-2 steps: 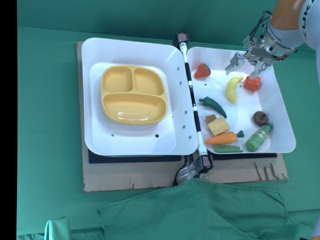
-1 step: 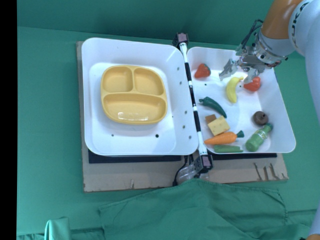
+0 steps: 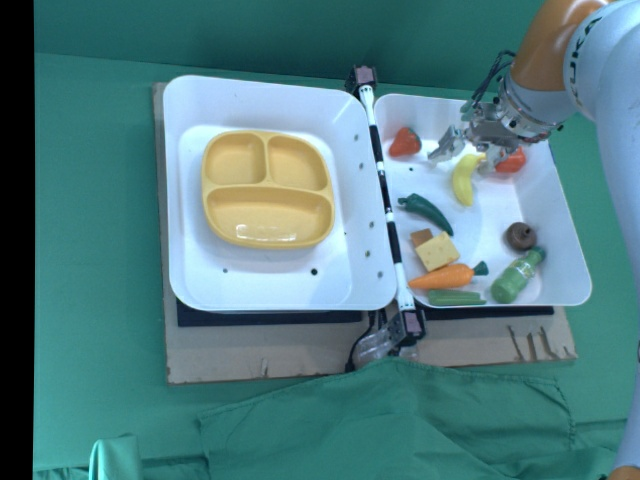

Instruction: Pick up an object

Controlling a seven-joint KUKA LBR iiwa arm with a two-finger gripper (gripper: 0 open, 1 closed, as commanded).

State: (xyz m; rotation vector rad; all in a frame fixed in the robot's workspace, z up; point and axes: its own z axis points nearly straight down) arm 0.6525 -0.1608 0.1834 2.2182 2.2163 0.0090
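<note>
Over the right bin (image 3: 560, 218) the gripper (image 3: 470, 151) hangs low with its jaws spread and empty. Beneath it lies the banana (image 3: 463, 179), probably the target, untouched, with a red piece (image 3: 511, 162) just beside.

Two bins side by side on the bench (image 3: 100, 218)
Left bin (image 3: 190, 268) holds a divided plate (image 3: 267, 189); right bin (image 3: 560, 248) holds scattered toy foods.

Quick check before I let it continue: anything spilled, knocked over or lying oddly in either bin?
Nothing stands out. The yellow divided plate lies flat in the left bin. In the right bin, the banana, green pepper, carrot and green bottle all lie loose inside the walls. The gripper hovers by the banana.
</note>
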